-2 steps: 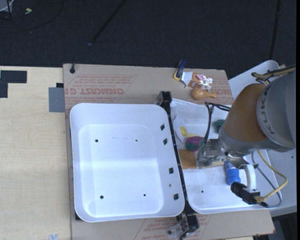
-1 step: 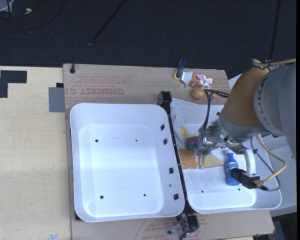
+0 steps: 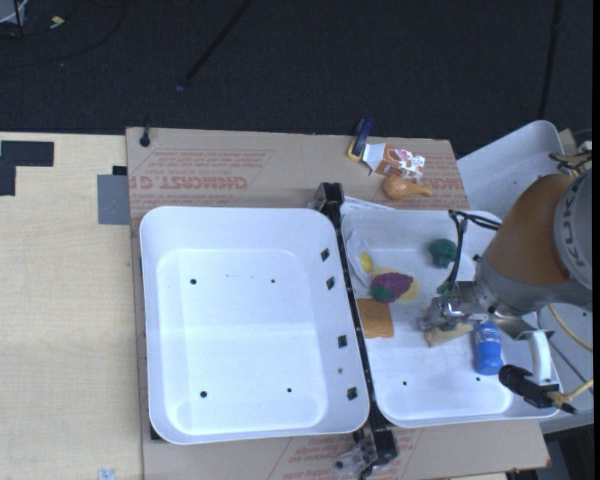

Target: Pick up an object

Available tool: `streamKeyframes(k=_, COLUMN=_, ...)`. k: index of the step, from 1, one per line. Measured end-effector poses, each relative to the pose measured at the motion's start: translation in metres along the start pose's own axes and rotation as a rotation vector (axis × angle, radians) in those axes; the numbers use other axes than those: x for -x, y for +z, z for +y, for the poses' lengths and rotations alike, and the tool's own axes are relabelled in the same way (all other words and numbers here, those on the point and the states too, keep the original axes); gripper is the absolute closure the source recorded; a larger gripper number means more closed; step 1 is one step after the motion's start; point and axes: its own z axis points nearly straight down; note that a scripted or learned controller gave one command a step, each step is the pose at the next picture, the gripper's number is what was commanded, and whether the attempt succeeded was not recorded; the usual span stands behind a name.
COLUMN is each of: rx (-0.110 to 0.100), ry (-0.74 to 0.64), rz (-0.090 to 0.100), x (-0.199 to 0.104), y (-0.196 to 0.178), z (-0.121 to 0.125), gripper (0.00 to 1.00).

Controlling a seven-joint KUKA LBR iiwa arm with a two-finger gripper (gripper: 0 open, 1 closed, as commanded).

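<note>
My gripper (image 3: 441, 315) is low over the right bin (image 3: 430, 398), near its middle right. Just under and in front of it lies a small tan piece (image 3: 442, 337). Immediately to the gripper's right lies a blue bottle-like thing (image 3: 488, 351). Left of the gripper are a purple and green toy (image 3: 391, 286), a yellow thing (image 3: 366, 263) and an orange-tan block (image 3: 376, 319). A dark green toy (image 3: 442, 252) sits toward the bin's back. I see nothing clearly between the fingers.
The left bin (image 3: 170, 268) stands beside the right one, with a black divider (image 3: 345, 308) between them. On the cardboard behind the bins lie an orange toy (image 3: 405, 188), a red and white packet (image 3: 404, 159) and a blue and yellow clip (image 3: 360, 140).
</note>
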Motion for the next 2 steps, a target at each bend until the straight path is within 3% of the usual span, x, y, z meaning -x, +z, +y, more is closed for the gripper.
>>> streamKeyframes(k=1, rx=-0.001, ry=-0.006, rz=0.002, x=0.017, y=0.000, z=-0.001, gripper=1.00)
streamKeyframes(k=2, rx=0.002, ry=-0.005, rz=-0.005, x=0.039, y=-0.003, z=-0.029, gripper=1.00)
